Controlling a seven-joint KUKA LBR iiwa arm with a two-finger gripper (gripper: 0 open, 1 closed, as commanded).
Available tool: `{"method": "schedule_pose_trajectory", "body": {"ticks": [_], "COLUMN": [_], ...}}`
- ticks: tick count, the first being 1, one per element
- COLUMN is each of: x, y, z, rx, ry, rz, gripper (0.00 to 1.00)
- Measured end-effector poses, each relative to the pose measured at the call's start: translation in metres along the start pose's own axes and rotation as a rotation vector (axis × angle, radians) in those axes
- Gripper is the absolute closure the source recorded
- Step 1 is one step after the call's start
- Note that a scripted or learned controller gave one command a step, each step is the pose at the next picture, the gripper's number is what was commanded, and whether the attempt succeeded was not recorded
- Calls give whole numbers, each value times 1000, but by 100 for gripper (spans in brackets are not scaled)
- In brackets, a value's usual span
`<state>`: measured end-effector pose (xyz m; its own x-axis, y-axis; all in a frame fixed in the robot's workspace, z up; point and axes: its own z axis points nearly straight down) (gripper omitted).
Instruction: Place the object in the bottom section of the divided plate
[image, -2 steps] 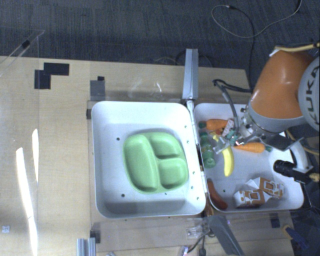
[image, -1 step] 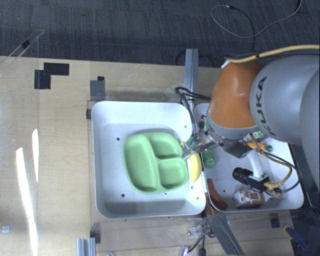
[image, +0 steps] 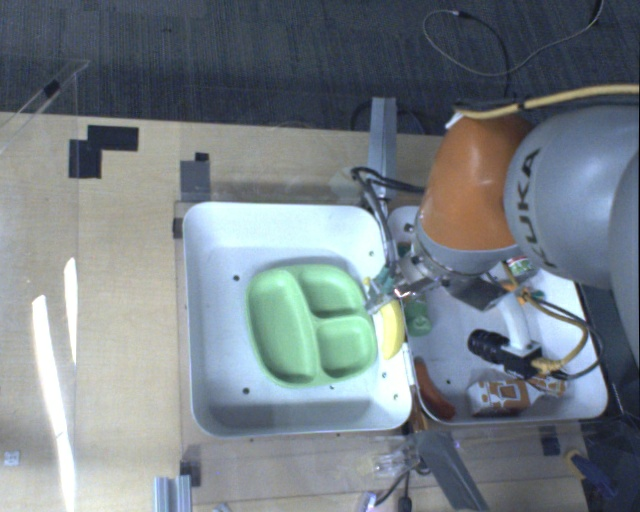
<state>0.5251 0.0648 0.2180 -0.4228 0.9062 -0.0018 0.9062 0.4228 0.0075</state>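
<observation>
Camera view: wooden bench (image: 100, 330), two white bins (image: 215, 400), dark carpet (image: 220, 50) beyond.

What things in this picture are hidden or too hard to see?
- Yellow object beside the green divided plate: half hidden by the bin walls in the camera view.
- Right white bin: top half covered by the grey arm.
- Small brown item: too blurry to identify.

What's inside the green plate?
The green divided plate in the left white bin shows three bare sections. A yellow object sits by its right rim, near the gripper; the arm hides what lies farther right.
</observation>
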Motion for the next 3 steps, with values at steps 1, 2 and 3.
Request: {"method": "schedule_pose_trajectory", "body": {"ticks": [1, 2, 3], "x": [42, 72, 86], "y": [58, 42, 33], "z": [18, -7, -7], "rx": [4, 4, 5], "ry": [1, 1, 1], "rz": [137, 257, 379], "gripper": [100, 100, 100]}}
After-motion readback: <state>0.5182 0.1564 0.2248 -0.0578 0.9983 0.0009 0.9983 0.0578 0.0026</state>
